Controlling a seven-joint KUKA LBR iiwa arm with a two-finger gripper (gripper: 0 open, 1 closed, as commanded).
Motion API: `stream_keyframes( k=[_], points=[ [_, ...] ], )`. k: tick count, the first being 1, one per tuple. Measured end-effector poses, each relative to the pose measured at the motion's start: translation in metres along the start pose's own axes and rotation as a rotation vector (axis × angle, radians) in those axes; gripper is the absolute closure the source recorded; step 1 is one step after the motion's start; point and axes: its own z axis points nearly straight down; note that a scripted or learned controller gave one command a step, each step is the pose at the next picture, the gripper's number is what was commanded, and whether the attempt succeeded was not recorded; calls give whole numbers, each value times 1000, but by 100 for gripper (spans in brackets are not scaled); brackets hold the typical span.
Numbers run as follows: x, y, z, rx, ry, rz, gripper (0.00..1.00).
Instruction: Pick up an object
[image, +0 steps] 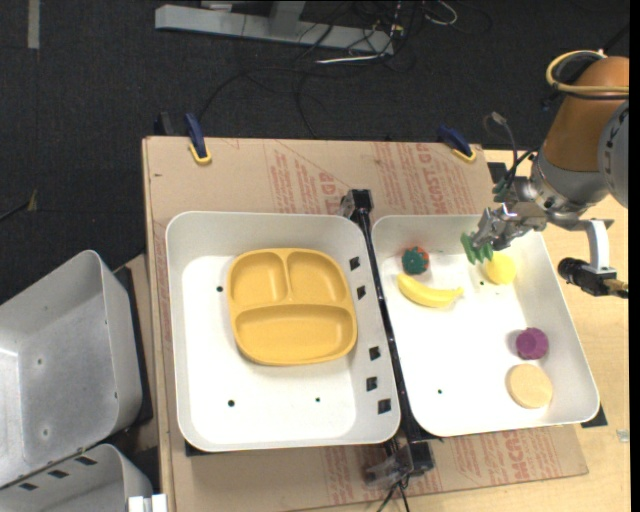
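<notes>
Nearest the camera, a tan disc (529, 386) and purple piece (531, 343) sit in the right bin (470, 400). At one o'clock from them the gripper (490, 243) hovers touching a yellow lemon (499, 269); its opening cannot be told. Banana (429, 292) lies at eight o'clock from the gripper, long axis nearly across.

Two bins, one tray, five small objects, one gripper

Two white bins sit side by side: the left bin (200, 330) well away from the gripper (487, 243), the right bin (560, 330) under it. One yellow divided tray (292, 305) lies in the far bin. Five small items share the near bin: one yellow lemon-like piece (499, 268) just beside the claw, one banana (430, 293), one green-and-red ball (415, 261), one purple piece (531, 343), one tan disc (529, 386).
</notes>
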Motion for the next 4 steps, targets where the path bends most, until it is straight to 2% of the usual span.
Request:
stream_keyframes(
  k=[2,3,4],
  points=[
    [-2,-3,-96,0,0,0,100],
    [44,-24,-87,9,4,-3,100],
    [96,-42,-92,8,4,-4,100]
  ],
)
